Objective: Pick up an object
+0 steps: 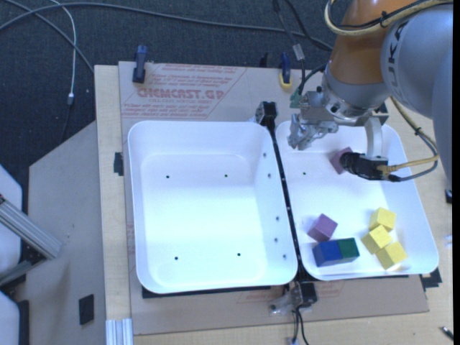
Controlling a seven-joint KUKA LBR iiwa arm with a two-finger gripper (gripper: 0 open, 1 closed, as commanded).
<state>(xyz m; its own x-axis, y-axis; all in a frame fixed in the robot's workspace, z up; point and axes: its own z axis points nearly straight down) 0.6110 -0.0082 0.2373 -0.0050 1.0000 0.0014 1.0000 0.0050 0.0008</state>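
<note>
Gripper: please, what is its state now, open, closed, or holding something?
Gripper: whether open or closed cannot be told; it hangs over the right bin, nothing seen held.

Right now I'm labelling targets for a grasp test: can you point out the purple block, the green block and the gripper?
purple block (323,226): camera view, its top face.
green block (348,248): camera view, its top face.
gripper (300,139): camera view, at its fingertips, over the right bin's far end.
</note>
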